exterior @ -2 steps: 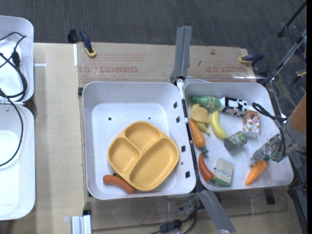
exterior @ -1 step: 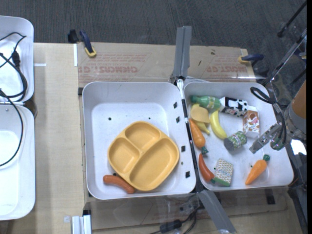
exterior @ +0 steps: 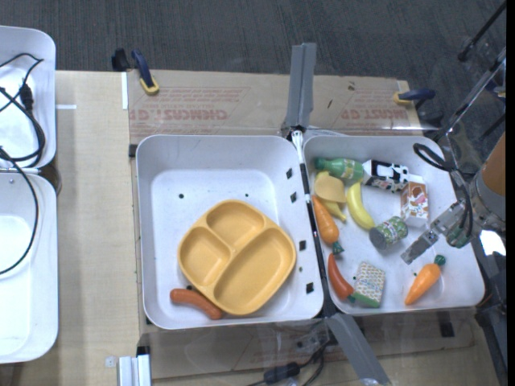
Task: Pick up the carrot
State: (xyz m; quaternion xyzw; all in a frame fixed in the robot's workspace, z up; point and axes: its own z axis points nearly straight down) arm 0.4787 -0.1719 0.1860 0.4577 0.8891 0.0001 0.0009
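Observation:
The carrot (exterior: 423,282), orange with a green tip, lies at a slant in the front right corner of the right bin (exterior: 475,296). My gripper (exterior: 430,236) hangs over the right side of that bin, just above and slightly left of the carrot's green end. Nothing is visibly held by it. A second orange, carrot-like piece (exterior: 326,220) lies along the bin's left wall.
The right bin also holds a banana (exterior: 360,206), a green bottle (exterior: 339,167), a cow-patterned carton (exterior: 388,175), a red and white packet (exterior: 415,201), a green can (exterior: 389,232), a patterned box (exterior: 370,284) and a red chili (exterior: 339,275). The left bin (exterior: 161,183) holds a yellow divided plate (exterior: 236,256) and a sausage (exterior: 195,300).

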